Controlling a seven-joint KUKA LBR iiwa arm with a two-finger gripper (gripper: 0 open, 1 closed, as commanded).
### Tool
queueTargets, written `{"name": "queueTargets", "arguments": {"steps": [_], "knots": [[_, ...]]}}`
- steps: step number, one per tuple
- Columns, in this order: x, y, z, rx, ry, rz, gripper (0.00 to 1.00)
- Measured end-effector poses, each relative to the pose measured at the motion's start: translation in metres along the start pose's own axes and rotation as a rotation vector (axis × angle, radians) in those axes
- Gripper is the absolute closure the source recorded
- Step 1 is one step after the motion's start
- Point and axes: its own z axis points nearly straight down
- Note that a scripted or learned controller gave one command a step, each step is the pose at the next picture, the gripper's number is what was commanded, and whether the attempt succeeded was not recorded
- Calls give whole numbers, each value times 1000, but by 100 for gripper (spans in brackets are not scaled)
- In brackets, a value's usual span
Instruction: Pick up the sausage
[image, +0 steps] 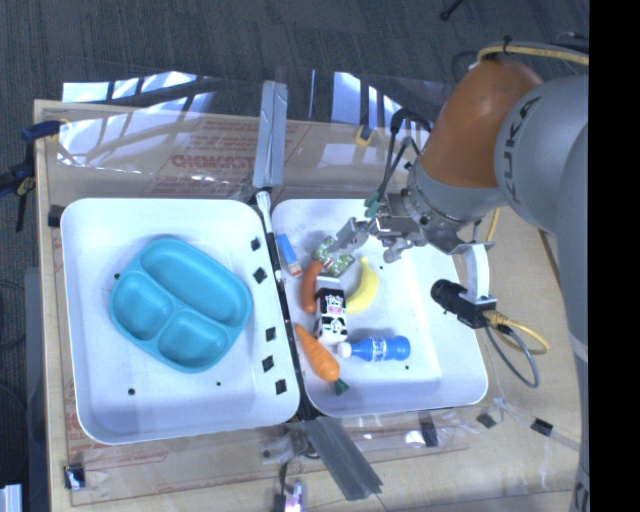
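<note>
Sausage, reddish-brown stubby link (311, 284), lies in right white bin (460, 375) near its left wall, long axis roughly up-down in view, below-left of grey two-finger gripper (352, 235); can't tell the gripper's state, nothing visibly held. Yellow banana (366, 288), orange carrot (318, 354), blue bottle (380, 348) nearby. "KUKA" readable on arm (520, 130); red mirrored print on bench film unreadable
</note>
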Motion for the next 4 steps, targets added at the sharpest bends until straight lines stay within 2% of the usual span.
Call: {"name": "queueTargets", "arguments": {"steps": [1,2,3,4], "knots": [[0,0,-9,3,0,-5,100],[1,50,83,0,0,-323,100],[-15,44,126,-1,0,-557,100],[-3,32,132,0,0,-649,100]]}}
